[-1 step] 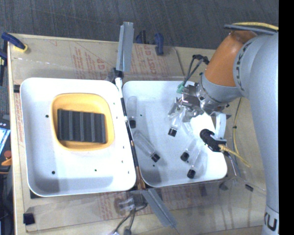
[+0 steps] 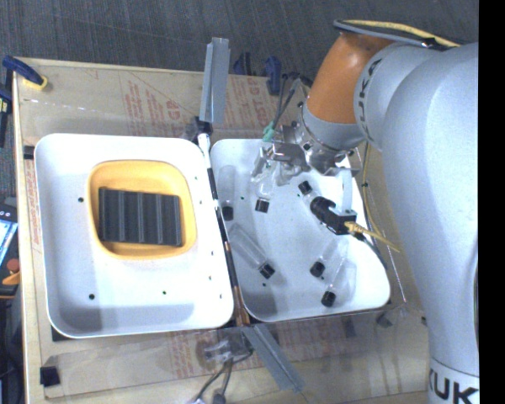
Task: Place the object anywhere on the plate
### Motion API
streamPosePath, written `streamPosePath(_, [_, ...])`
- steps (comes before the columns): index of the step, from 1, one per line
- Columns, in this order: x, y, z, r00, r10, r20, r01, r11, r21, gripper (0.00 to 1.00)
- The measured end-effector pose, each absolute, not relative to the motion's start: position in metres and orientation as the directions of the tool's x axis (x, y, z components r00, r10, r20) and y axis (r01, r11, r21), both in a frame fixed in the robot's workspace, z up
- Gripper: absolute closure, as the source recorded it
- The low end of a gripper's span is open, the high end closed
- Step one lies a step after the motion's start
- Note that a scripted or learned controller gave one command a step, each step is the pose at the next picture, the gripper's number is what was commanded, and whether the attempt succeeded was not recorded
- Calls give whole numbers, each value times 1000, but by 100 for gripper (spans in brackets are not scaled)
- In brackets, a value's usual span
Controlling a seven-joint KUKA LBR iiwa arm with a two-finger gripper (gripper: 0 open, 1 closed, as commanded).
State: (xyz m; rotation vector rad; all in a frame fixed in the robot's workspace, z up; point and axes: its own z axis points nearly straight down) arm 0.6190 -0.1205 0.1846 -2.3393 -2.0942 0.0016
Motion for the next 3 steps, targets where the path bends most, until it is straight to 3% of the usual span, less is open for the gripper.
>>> streamPosePath(1, [617, -51, 191, 52, 999, 1, 999, -52, -6, 100])
streamPosePath(2, [588, -20, 190, -93, 996, 1, 996, 93, -7, 100])
streamPosePath(3, [588, -20, 191, -93, 996, 1, 996, 93, -6, 0])
